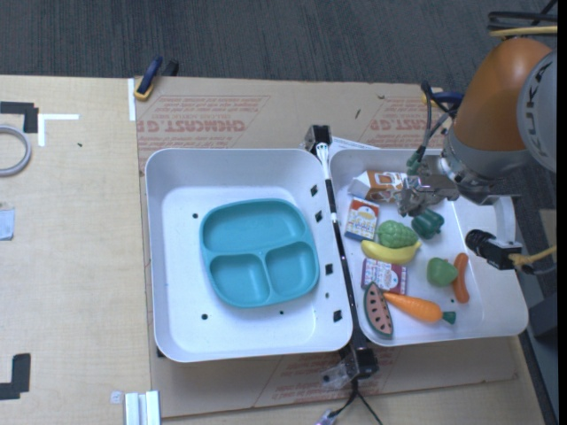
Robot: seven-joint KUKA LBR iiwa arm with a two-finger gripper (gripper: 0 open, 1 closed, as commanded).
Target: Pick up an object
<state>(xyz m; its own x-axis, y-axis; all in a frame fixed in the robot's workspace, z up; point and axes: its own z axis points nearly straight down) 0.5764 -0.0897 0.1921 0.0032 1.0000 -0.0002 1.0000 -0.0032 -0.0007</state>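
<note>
The gripper [416, 198] sits low in the right bin [505, 317], near its upper middle, with the grey wrist and the orange band of the arm [500, 87] rising up and to the right behind it. Its tips are down among the toys, and from this slant I cannot tell whether they stand apart or closed, or whether anything lies between them.

Just beside the tips, to the lower right, lies a dark green pepper [428, 223] — possibly touching them, though the view is too poor to be sure. Just below is a light green lettuce [397, 234], resting against a yellow banana [391, 252] whose long axis runs roughly left to right. To the left are a small printed carton [361, 220] and, above it, an orange-and-white packet [384, 182].

Further out — toward the near wall — an orange carrot [415, 306] lies with its long axis slanting, leafy end to the lower right. A watermelon slice [377, 311] lies at its left.

The left bin [168, 264] holds a teal divided tray [260, 251].
</note>
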